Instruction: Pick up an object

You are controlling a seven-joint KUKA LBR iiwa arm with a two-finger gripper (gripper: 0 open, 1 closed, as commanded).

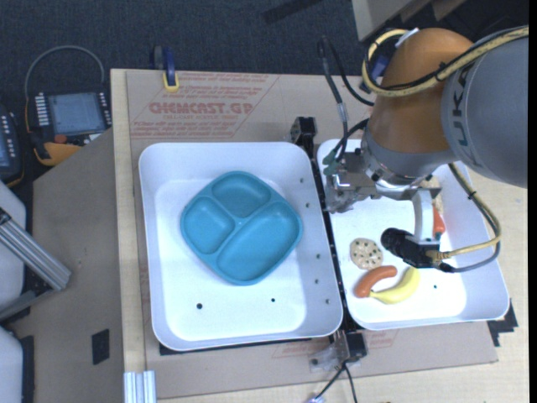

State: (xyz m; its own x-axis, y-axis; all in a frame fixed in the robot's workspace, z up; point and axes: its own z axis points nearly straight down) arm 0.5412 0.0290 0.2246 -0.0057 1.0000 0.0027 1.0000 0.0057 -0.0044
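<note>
Here, I see gripper (351, 183) over view-right bin (480, 302), at its far-left corner by divider; grip state I can't tell. Pick candidates lie in same bin, nr front: round cookie (364, 252), sausage (373, 280) against banana (401, 285). Blue divided plate (242, 225) in view-left bin (153, 225).

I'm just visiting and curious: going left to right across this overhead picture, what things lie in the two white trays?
Blue divided plate → round cookie → banana → thin orange stick. The sausage overlaps cookie and banana, so it is left out.
</note>
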